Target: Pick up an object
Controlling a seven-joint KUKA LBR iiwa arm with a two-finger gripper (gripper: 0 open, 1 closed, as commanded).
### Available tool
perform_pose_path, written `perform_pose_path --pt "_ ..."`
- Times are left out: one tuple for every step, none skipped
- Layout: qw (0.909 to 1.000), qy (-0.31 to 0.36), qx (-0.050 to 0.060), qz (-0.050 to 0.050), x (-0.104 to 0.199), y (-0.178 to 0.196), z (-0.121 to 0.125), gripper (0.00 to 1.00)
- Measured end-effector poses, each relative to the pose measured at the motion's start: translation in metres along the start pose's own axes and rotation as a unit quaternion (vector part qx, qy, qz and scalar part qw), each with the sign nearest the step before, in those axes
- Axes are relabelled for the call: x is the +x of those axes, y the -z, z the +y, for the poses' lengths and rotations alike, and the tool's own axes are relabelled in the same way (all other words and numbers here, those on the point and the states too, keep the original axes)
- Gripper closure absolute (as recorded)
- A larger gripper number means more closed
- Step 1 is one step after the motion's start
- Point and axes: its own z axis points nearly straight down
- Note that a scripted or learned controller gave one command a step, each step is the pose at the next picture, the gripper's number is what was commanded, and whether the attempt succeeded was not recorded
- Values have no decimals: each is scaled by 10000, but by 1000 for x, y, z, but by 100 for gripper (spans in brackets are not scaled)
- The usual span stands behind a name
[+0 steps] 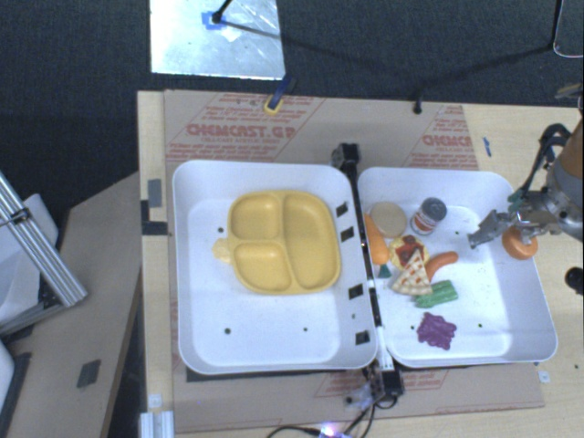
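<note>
My gripper point(482, 233) reaches in from the right, over the right part of the right bin point(525, 322), its tip pointing left. A round orange piece point(521, 244) sits just behind the tip, partly covered by the gripper body; whether they touch is unclear. Left of the gripper lies a cluster of toy food: a small can point(429, 213), a tan round disc point(388, 218), an orange carrot point(375, 241), a pizza slice point(412, 273), a sausage point(442, 263), a green piece point(437, 294) and purple grapes point(436, 329). The nearest of these, the sausage and the can, lie a short way from the tip.
The left bin point(196, 327) holds a yellow divided plate point(278, 243). A black hinge strip point(358, 245) runs between the two bins. The grey arm point(564, 199) crosses the right bin's right rim. A metal sheet point(217, 26) lies beyond the bench.
</note>
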Motion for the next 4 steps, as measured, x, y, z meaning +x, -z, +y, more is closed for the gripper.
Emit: perform_pose_path --pt "10000 16 -59 -15 0 7 3 0" --pt "10000 5 -41 -9 -3 -40 -5 0" --pt "10000 19 -41 -5 4 -86 1 0" --pt "10000 14 -77 0 5 -113 4 0"
